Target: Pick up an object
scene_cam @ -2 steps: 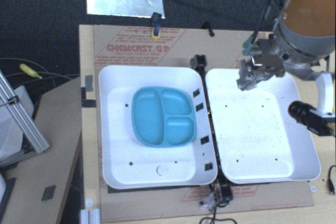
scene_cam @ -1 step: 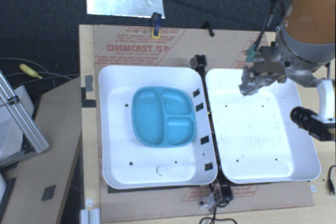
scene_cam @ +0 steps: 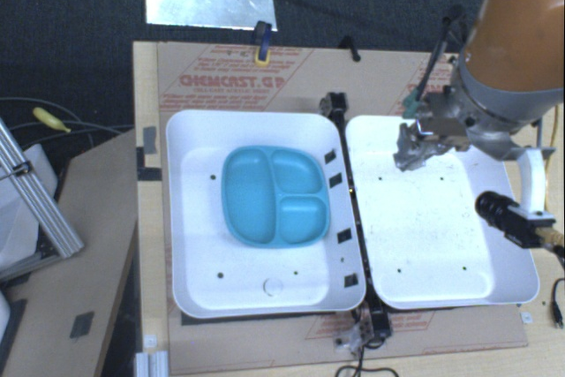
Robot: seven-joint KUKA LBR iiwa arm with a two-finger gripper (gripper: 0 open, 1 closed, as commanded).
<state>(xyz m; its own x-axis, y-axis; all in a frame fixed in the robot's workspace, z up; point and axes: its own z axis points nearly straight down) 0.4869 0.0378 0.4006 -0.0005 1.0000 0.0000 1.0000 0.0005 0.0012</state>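
Looking down, we saw the arm (scene_cam: 516, 31) reaching in over the right bin (scene_cam: 441, 278), largest in view. The left bin (scene_cam: 190, 278) held a blue divided plate (scene_cam: 274, 194) lying flat near its middle. The gripper (scene_cam: 410, 156) hung above the right bin's far left part, well apart from the plate; we could not tell how its fingers stood.
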